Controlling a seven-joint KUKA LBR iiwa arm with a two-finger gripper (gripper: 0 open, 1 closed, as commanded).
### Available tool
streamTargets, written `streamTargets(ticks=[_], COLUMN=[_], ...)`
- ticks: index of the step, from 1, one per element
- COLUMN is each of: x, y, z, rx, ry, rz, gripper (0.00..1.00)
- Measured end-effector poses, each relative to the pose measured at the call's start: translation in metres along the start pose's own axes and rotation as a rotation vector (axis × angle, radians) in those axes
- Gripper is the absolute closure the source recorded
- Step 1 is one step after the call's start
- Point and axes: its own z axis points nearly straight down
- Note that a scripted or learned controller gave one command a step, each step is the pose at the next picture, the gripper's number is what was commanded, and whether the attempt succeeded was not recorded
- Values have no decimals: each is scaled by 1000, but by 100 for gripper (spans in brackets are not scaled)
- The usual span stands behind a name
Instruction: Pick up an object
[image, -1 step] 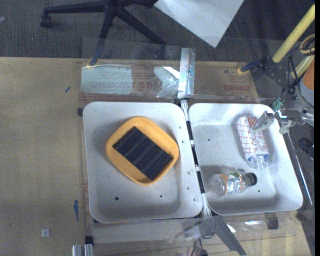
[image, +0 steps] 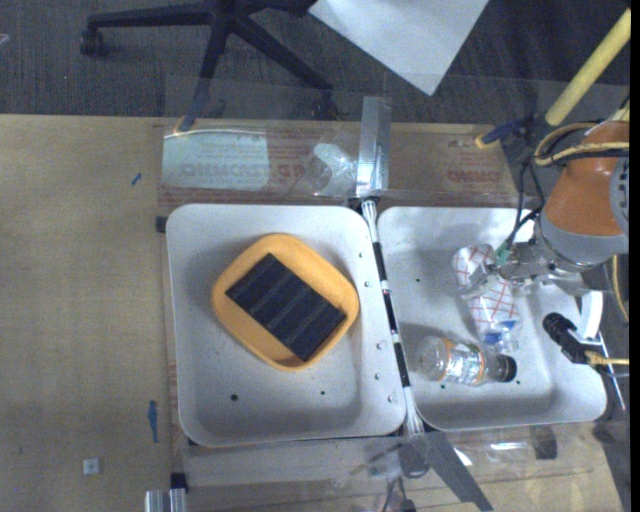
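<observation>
Over right bin (image: 560, 400), grey-and-orange arm (image: 590, 205) reaches from right, pincer (image: 508, 262) low at crumpled wrapper (image: 492, 295); cannot tell pincer state or whether it has hold. Clear bottle (image: 462, 362) lies on side near bin's front, just beside wrapper. Left bin (image: 200, 400) carries yellow tray (image: 285, 300) with dark ribbed insert. Both bins sit on bench (image: 70, 300).
</observation>
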Motion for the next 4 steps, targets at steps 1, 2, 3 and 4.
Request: streamTargets(ticks=[1,2,3,4], x=[-25,-11,-25,0], y=[41,-19,-16,-4], z=[21,-64,-91,17], rx=[1,4,1,-14], ry=[-2,1,-1,-6], rz=[103,146,167,44], gripper=[0,0,0,0])
